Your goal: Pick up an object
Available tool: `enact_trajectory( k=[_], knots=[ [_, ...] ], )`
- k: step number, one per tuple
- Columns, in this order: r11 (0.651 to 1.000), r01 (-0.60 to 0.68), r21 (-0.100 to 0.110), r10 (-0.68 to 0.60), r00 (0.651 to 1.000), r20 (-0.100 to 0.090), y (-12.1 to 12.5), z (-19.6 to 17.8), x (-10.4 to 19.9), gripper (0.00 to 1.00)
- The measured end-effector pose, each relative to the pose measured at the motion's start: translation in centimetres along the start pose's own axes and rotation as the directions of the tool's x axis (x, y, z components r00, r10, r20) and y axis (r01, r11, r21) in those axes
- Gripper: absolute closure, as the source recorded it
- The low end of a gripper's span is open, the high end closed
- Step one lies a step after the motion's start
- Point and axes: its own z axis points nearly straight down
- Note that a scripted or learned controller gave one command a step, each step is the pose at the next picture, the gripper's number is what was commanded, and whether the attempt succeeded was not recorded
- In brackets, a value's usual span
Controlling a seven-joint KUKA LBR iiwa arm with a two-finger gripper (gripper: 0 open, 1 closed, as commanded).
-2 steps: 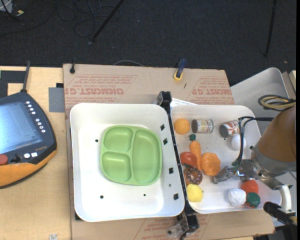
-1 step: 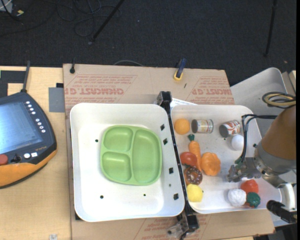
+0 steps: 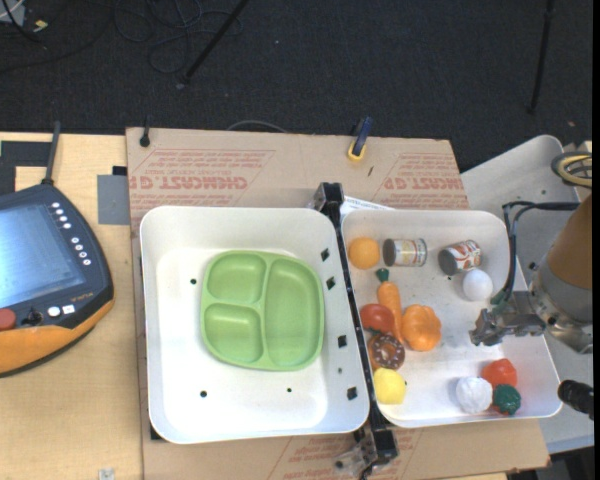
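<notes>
The tool (image 3: 492, 323) sits low over the right bin (image 3: 435, 416), at the right of the frame, reaching in from the arm (image 3: 578, 268) at the right edge. It hangs over bare white floor between the bin's objects. Whether it is spread or closed cannot be told at this size, and nothing can be seen gripped in it.

Things to pick all lie in the right bin. Just above the tool is a white ball (image 3: 477, 285), and above that a small can (image 3: 460, 256) lying on its side. Left of that can lies a second can (image 3: 407, 253), with an orange ball (image 3: 363, 253) beside it by the bin's left wall. Lower down the left side come a toy carrot (image 3: 388, 295), a red piece (image 3: 377, 317), an orange fruit (image 3: 420, 327), a brown ringed doughnut (image 3: 386, 350) and a yellow lemon (image 3: 389, 385), packed close or touching. Below the tool, at the bin's lower right, a red piece (image 3: 498, 372), a green piece (image 3: 506, 399) and a white lump (image 3: 471, 394) cluster together.

The left bin (image 3: 175, 388) holds a green divided plate (image 3: 261, 309). On the worktop (image 3: 50, 408), at the left of the frame, rests a control pendant (image 3: 35, 273) with a screen. Cardboard (image 3: 280, 173) lies under both bins.
</notes>
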Motion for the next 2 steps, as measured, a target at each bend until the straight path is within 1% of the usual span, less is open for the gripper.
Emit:
enact_trajectory(
  k=[1, 2],
  knots=[
    [1.000, 0.000, 0.000, 0.000, 1.000, 0.000, 0.9, -5.4, -0.6, 1.00],
    [1.000, 0.001, 0.003, -0.001, 1.000, -0.001, 0.9, -6.7, -0.8, 1.00]
  ],
)
